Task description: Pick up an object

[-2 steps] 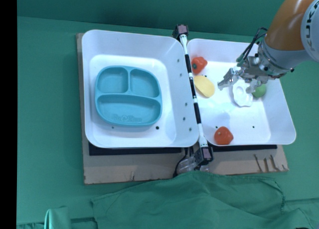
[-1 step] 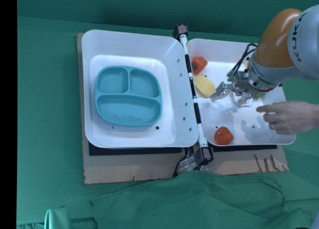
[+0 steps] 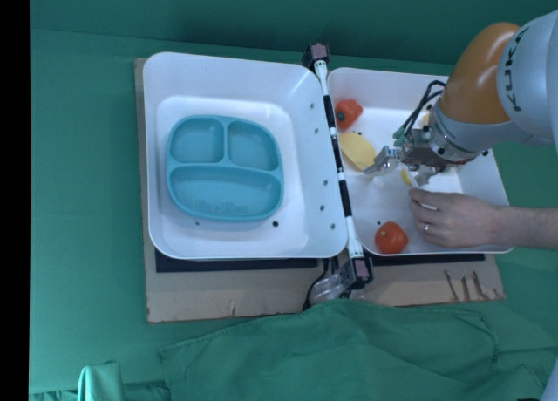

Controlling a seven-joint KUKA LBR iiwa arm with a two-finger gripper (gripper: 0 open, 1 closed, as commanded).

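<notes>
Hand (image 3: 462, 219) in the right bin (image 3: 475, 183) is what I notice first: a person's hand, ring on one finger, reaching in from the right with fingertips just under my end effector (image 3: 403, 164). I read that as someone resetting or nudging objects, so I'd hold the arm until it clears. The end effector hangs low over the middle of the right bin, wrist tilted toward the divider (image 3: 338, 162). Its metal parts are a blurred clutter from this angle and I cannot tell whether they are spread or closed, or whether anything sits between them. Candidates for the pick are all in the right bin: a yellow piece (image 3: 355, 150) just left of the end effector near the divider, a red-orange pepper-like toy (image 3: 348, 112) above it toward the far wall, and a red tomato-like toy (image 3: 391, 237) near the front wall, just left of the hand. A small yellow bit shows under the end effector, possibly a fourth object, too hidden to call. The yellow piece is nearest, so that looks like the target. The left bin (image 3: 296, 94) holds only a teal divided plate (image 3: 225, 168), three compartments with nothing in them, lying flat in the centre. Both bins sit side by side on a cardboard sheet (image 3: 200, 299) over the green tabletop (image 3: 78, 173).
</notes>
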